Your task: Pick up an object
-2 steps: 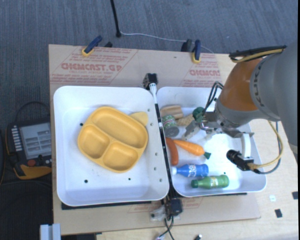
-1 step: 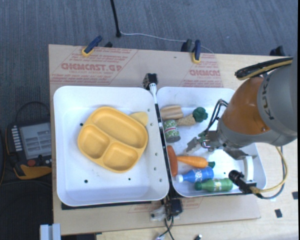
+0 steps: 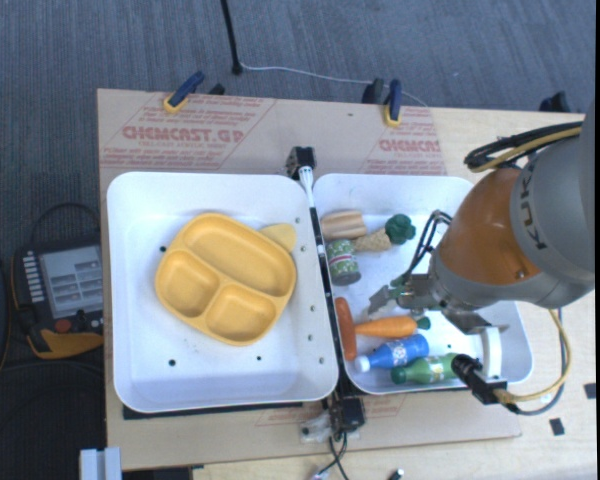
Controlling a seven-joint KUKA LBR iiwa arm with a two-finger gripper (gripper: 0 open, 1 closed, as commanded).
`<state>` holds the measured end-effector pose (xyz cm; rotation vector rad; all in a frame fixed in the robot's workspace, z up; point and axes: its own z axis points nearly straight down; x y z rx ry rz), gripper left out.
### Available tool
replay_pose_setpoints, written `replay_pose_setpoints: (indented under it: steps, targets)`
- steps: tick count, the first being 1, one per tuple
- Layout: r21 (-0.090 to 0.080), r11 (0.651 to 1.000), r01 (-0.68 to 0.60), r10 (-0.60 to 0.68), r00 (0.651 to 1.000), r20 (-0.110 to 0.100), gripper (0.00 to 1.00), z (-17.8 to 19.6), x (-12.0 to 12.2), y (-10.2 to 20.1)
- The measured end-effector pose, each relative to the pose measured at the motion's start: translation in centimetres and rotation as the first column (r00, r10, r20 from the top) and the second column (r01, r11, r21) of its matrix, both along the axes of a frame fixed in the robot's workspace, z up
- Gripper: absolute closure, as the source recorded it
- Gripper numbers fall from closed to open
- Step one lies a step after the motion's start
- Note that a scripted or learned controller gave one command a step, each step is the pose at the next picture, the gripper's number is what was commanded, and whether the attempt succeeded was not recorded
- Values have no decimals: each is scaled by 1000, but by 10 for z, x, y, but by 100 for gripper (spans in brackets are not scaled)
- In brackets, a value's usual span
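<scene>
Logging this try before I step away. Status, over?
Gripper low in right bin, above carrot; nothing seen held. Blue bottle and green bottle crowd the carrot. Yellow tray alone in left bin.

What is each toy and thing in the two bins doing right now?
yellow tray: flat, left bin, nothing in its sections
carrot: lying down, right bin, under gripper
blue bottle: on its side
green bottle: on its side
small can: tipped over
gripper: low over the carrot
</scene>
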<state>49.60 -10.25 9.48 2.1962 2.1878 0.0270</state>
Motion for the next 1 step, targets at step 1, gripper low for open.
replay_pose_setpoints:
  steps: [1]
  targets:
    - [9,1000,-7,7,1000,-17,0,-2,141,1]
